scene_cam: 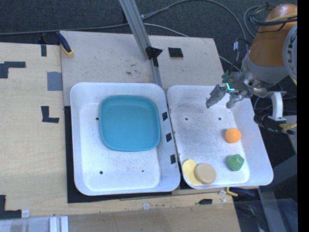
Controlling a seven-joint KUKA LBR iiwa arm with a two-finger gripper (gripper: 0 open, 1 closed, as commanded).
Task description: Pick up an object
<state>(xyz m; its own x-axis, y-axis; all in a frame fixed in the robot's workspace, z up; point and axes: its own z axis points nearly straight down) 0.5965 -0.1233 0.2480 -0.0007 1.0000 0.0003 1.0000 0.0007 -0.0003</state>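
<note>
My gripper (223,100) hangs over the upper part of the right bin (193,129), its two fingers spread open with nothing between them. Lower in that bin lie an orange ball (232,135), a green object (235,162), a tan round piece (205,173) and a yellow piece (189,170) partly under the tan one. All of these sit well below the gripper in the view, apart from it.
The left bin (82,144) holds a blue square plate (129,122). A grey metal pole (140,28) slants from the top down to the gap between the bins. Cables and the arm's orange band (273,37) crowd the right side.
</note>
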